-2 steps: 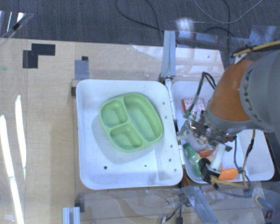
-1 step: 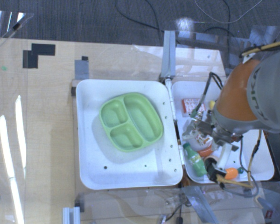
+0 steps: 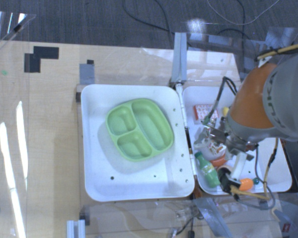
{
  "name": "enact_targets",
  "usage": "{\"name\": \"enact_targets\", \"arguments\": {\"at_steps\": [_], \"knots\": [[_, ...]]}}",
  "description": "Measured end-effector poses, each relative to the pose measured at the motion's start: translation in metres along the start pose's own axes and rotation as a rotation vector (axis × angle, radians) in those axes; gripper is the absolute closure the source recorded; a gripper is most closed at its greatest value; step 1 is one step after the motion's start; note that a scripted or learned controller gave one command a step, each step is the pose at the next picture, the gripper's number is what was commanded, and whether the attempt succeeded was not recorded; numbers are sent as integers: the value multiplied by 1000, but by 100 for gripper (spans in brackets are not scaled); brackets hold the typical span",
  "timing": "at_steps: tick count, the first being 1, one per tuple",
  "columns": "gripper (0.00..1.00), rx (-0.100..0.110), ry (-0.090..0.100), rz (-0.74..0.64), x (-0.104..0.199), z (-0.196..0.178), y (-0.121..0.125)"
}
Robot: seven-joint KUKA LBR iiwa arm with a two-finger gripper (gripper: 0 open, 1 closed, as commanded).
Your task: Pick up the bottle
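Bottle not yet lifted.
The green bottle lies in the right bin, near its left wall; the pincer hangs just above-right; its grip I cannot tell; the lift remains.

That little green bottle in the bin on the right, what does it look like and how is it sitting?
The bottle looks like clear green plastic with a darker green cap. It lies on its side in the right bin, near the front left corner, cap pointing up-left toward the divider. The arm's wrist hangs just above and right of it. An orange item lies beside it.
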State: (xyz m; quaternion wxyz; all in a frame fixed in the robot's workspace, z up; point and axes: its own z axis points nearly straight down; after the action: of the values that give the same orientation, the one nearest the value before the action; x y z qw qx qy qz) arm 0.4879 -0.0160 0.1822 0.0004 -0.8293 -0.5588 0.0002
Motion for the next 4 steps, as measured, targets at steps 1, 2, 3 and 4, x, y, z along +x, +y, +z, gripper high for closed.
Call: {"name": "enact_targets", "arguments": {"at_steps": [1,2,3,4], "knots": [[0,0,0,0,0,0,0],[0,0,0,0,0,0,0],[0,-2,-1,-391,4,-43,37],[100,-1,-2,-395,6,-50,39]]}}
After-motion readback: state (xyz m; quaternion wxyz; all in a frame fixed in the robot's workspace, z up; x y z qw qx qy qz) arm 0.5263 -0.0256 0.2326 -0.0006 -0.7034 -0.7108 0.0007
